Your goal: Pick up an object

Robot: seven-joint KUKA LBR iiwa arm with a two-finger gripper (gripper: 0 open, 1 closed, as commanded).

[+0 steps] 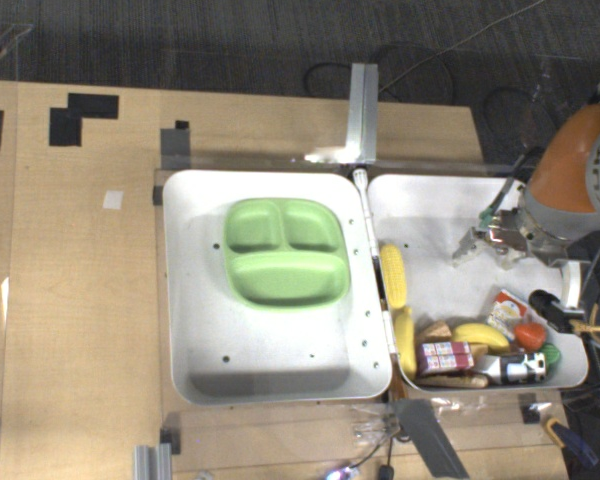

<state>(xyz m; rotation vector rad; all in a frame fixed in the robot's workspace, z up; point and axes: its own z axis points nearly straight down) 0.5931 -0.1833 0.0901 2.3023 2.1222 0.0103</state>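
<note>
My gripper (486, 252) hangs over the upper right part of the right bin (430, 203), open, with nothing between its fingers. Below it, along the bin's front edge, lies a pile of objects: a banana (481, 335), a brown and pink box (444, 356), a red tomato (529, 336), a white packet (506, 310), a green item (551, 354) and a dark can (517, 369). Against the bin's left wall a yellow corn cob (392, 274) lies lengthwise, with a second yellow piece (404, 338) just below it. The gripper is apart from all of them.
The left bin (195, 358) holds a green divided plate (285, 251) near its middle. A metal post (363, 113) stands behind the wall that the two bins share. The orange-banded arm (578, 168) comes in from the right over the right bin's far corner.
</note>
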